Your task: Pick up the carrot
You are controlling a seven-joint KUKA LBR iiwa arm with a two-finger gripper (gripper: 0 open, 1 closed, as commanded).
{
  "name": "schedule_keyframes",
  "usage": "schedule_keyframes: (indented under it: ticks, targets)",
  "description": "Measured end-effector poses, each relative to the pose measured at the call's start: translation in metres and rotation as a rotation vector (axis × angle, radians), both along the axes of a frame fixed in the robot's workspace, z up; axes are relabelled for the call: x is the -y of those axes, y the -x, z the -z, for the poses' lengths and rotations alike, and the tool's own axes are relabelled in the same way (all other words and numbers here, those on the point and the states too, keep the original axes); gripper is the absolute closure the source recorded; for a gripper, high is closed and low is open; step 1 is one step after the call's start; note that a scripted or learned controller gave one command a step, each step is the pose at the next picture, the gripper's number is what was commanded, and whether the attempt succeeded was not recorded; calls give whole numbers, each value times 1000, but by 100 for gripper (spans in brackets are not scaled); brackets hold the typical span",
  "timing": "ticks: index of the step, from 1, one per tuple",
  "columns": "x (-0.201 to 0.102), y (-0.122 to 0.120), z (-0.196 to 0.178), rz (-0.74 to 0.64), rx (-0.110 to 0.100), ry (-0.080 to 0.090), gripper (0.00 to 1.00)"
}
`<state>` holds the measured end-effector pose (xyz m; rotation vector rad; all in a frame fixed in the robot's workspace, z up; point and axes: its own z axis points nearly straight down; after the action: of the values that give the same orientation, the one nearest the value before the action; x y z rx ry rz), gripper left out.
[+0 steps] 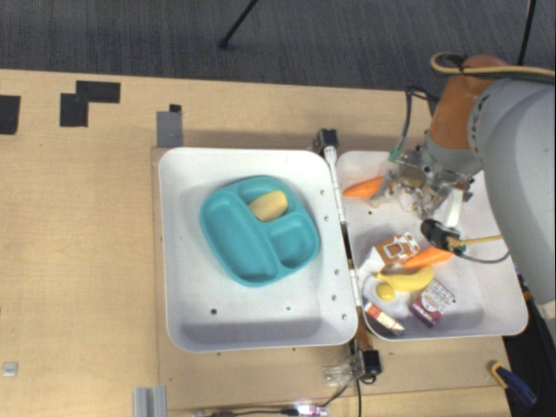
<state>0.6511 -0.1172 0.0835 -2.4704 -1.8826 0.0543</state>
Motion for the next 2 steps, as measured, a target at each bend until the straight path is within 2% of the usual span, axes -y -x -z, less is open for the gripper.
schedule_keyframes:
  ticks: [1,2]
  targets:
    - [-21,-10,0,146,9,20,0]
    - [13,46,-23,-268,53,3,0]
